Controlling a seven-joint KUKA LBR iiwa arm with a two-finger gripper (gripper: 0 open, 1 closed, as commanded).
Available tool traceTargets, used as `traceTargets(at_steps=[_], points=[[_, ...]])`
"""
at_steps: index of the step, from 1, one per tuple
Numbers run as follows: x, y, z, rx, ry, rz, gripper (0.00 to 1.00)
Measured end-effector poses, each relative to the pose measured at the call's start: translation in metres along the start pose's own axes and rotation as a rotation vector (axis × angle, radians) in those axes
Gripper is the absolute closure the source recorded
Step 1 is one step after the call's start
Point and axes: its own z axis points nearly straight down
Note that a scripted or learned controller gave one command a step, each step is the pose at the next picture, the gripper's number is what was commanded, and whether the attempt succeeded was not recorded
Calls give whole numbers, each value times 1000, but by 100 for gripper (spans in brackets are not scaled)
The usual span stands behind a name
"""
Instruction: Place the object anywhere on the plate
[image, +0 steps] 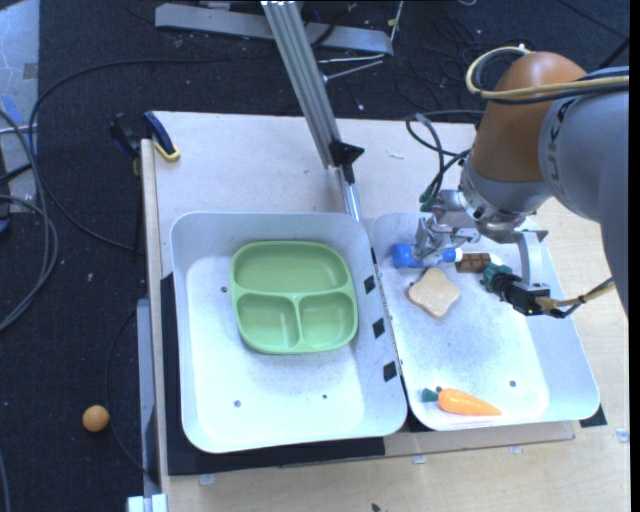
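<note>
Here the one camera looks down on the bench (250, 150), which carries two shallow white bins side by side. In the left bin (200, 300) lies a green plate (295, 297) with three compartments, and nothing sits in them. In the right bin (560, 370) there are several small things: a slice of toast (434, 293) near the upper left part, a blue object (404, 256) just above it near the bin's corner, a small brown object (474, 262) to the right of the hand, and a carrot (466, 402) at the lower edge, well apart from the rest. The grey arm (570, 130) with its orange band comes in from the right and bends down over the upper part of the right bin. Its hand (437, 248) hangs just above the toast, between the blue object and the brown one. Whether the hand is wide or narrow I cannot tell, because this part is small and crowded. The toast is not on the plate. On the dark floor at the lower left lies a small orange ball (95, 417).
</note>
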Motion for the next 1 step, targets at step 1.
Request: traceTargets(at_steps=[1], points=[[50,-12,-14,0,0,-1,100]])
